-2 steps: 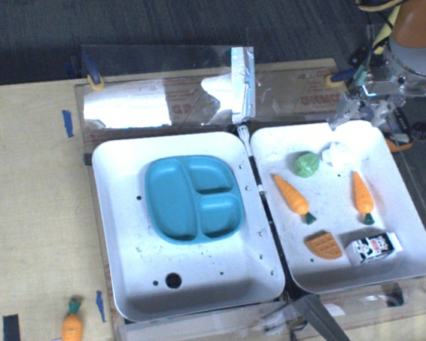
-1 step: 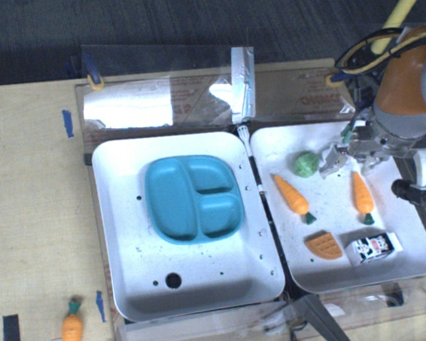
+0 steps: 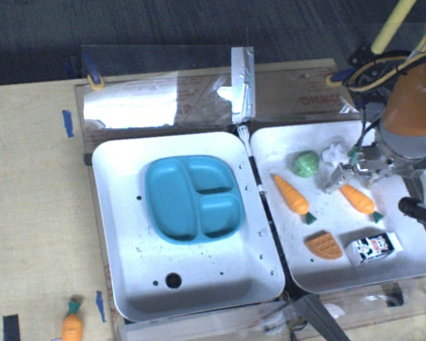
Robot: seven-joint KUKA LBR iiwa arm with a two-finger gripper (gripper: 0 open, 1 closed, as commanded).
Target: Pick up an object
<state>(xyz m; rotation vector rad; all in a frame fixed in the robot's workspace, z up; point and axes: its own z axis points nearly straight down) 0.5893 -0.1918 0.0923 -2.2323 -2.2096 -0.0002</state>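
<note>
My gripper (image 3: 337,174) hangs low over the right bin (image 3: 419,261), near its back right. Its tip is right by the upper end of an orange toy carrot (image 3: 359,199) that lies on the bin floor. A green round toy (image 3: 305,164) sits just left of the gripper. A second carrot (image 3: 292,195) lies further left, near the bin's left wall. An orange wedge-shaped toy (image 3: 325,246) and a small black-and-white carton (image 3: 372,247) lie toward the front. Nothing shows as lifted off the floor.
The left bin (image 3: 119,214) holds a blue divided tray (image 3: 194,197) and a small dark spot near its front. A third carrot (image 3: 71,337) lies on the bench at the front left. Cables and a yellow pole (image 3: 400,6) are at the back right.
</note>
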